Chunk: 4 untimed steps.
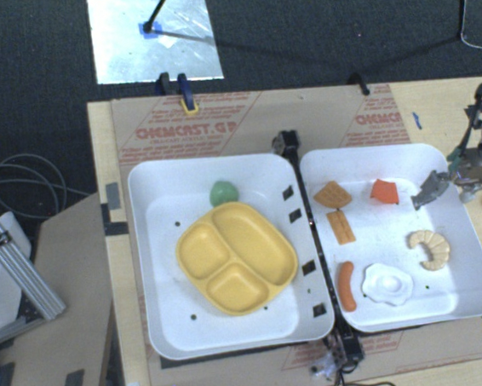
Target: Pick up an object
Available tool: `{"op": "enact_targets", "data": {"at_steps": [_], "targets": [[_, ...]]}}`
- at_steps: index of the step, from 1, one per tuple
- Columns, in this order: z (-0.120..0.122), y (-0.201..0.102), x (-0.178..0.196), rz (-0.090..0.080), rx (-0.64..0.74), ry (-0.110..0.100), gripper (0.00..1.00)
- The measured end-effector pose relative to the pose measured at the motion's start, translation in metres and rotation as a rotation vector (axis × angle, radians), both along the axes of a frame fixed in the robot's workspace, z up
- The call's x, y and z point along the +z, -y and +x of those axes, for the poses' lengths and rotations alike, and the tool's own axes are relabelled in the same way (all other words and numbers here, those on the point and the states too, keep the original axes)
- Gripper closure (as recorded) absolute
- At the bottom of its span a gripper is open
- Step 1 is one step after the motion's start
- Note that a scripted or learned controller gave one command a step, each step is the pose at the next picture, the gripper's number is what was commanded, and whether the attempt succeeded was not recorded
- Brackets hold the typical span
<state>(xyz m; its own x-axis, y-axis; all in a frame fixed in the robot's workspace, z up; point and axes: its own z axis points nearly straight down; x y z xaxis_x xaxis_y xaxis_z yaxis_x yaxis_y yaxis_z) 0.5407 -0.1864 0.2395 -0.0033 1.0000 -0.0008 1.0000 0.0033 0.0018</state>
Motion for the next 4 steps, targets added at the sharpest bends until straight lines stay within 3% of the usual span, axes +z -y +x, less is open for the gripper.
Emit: {"op": "enact_targets", "data": {"at_steps": [1, 2, 3, 4], "targets": [[-0.058, -0.014, -0.118, 0.006, -0.003, -0.014, 0.0], [0.068, -0.037, -0.156, 0.0, 0.008, 0.008, 0.0], [0.036, -0.087, -0.154, -0.002, 0.002, 0.002, 0.0], [0.008, -0.057, -0.051, -0.002, -0.004, 0.005, 0.0]]}}
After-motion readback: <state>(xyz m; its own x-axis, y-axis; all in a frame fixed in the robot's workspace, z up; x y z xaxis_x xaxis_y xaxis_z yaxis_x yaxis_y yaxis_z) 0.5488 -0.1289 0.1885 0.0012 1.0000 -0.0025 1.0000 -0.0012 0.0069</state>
